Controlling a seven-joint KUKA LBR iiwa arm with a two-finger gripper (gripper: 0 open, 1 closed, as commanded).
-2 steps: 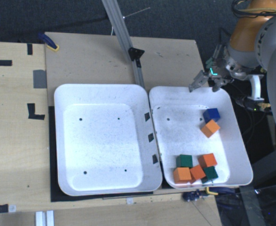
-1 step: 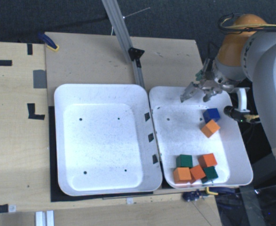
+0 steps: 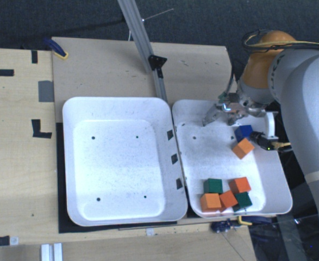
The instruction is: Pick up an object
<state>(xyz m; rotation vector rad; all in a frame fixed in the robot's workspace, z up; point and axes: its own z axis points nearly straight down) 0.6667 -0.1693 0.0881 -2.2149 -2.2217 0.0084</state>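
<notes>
In the right bin (image 3: 202, 145), a blue block (image 3: 243, 130) and an orange block (image 3: 243, 148) lie near the right wall. Several more orange and green blocks are clustered at the bin's front: a green block (image 3: 213, 186), an orange block (image 3: 239, 185), another orange block (image 3: 210, 202) and a second green block (image 3: 243, 200). My gripper (image 3: 216, 113) hangs low over the back of the right bin, just left of and behind the blue block. I see nothing held in it.
The left bin (image 3: 118, 159) stands beside the right one. A slanted metal pole (image 3: 140, 31) runs down to the bins' shared back corner. The grey arm (image 3: 289, 86) with its orange band covers the right bin's far right corner.
</notes>
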